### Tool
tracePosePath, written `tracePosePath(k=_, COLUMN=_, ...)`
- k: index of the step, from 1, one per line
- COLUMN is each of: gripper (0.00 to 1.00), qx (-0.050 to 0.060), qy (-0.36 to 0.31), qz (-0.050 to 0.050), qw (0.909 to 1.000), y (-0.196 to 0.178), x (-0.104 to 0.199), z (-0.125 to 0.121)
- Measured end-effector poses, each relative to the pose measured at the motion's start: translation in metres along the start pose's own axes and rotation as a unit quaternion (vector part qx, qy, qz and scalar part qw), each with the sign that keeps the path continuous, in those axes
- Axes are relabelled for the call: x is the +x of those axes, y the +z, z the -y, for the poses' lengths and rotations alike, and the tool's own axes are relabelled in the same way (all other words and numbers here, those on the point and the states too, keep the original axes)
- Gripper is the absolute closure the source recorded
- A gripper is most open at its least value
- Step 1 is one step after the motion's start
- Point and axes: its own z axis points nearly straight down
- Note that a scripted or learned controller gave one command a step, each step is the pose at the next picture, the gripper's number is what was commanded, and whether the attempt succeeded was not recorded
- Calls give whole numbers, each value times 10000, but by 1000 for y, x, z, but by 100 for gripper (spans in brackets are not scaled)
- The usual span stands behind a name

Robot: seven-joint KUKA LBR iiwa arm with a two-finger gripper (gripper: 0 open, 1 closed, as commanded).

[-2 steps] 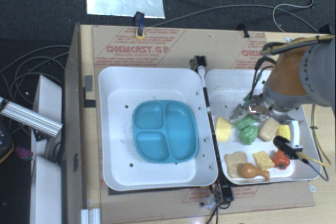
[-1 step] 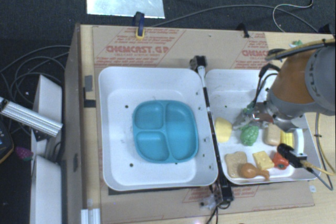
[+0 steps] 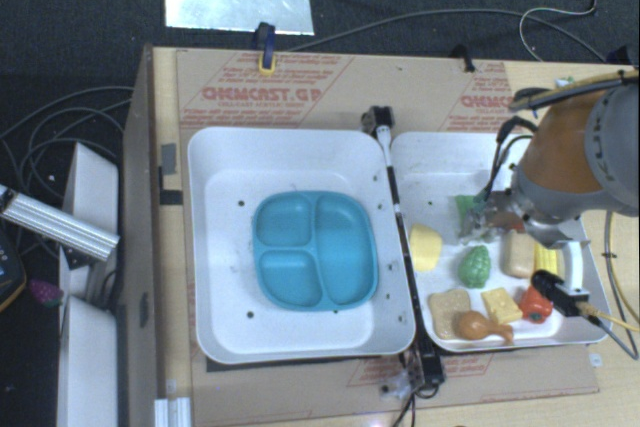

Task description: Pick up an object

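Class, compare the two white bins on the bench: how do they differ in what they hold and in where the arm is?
The left bin holds one thing, a blue divided plate; the right bin holds many small toy foods, such as a yellow piece and a green lumpy piece. The arm's gripper reaches down over the right bin, while nothing reaches over the left bin. Both are shallow, white and sit side by side.

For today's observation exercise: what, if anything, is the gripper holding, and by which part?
Cannot be told: the gripper sits low in the right bin, its tip hidden.
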Motion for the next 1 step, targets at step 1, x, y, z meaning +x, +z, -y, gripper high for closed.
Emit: tracePosePath(k=1, gripper=0, qx=1, qy=-1, qz=0, qw=10000, y=0, x=0, z=0)
